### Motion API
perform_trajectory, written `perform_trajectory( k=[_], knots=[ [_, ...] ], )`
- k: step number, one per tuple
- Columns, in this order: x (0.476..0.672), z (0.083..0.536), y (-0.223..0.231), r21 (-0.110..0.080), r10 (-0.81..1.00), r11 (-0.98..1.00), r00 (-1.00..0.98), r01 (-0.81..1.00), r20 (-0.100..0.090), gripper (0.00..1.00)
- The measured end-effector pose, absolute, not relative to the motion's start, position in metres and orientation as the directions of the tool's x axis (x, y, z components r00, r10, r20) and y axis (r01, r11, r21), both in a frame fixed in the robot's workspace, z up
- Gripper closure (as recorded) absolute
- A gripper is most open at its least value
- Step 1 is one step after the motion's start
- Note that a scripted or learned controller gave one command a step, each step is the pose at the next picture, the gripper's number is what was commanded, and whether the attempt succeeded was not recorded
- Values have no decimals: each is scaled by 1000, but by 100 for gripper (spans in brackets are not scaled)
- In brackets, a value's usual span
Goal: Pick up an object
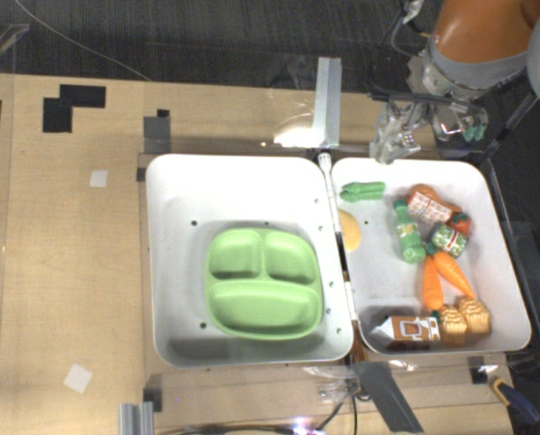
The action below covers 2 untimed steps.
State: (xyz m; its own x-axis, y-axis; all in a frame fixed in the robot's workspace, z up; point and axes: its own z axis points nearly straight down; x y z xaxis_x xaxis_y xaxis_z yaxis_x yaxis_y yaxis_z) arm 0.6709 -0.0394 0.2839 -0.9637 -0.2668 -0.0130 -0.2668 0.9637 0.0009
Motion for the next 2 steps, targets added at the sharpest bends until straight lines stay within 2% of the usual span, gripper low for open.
perform_trajectory(
  k=[1,2],
  knots=[
    [657,188,-120,-1,-347,938,-938,-347,-3,100],
    [669,254,-112,-3,-179,984,-984,-179,-15,100]
  ],
)
